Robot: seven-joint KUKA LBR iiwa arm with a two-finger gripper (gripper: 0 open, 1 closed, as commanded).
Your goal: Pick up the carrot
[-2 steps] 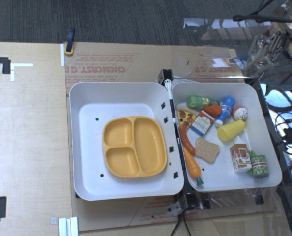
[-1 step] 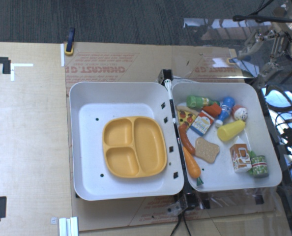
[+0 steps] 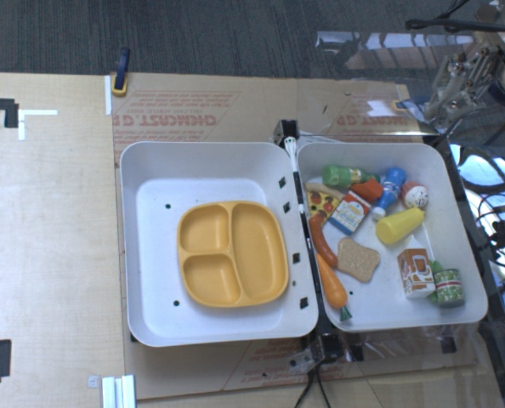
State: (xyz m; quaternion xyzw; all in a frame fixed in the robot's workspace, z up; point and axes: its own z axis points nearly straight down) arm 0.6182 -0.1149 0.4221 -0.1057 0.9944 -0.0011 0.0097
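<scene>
The carrot [image 3: 331, 286] is orange with a small green tip at its near end. It lies in the right bin [image 3: 456, 228], along the left wall near the front corner. Its far end touches a reddish sausage [image 3: 322, 240], and a slice of bread [image 3: 358, 259] lies just to its right.
The right bin also holds a pizza slice [image 3: 320, 201], green bottle [image 3: 342, 175], blue bottle [image 3: 391, 187], yellow bottle [image 3: 400, 225], small carton [image 3: 416, 272] and green can [image 3: 446, 286]. A yellow divided plate [image 3: 233, 253] sits in the left bin [image 3: 138, 228].
</scene>
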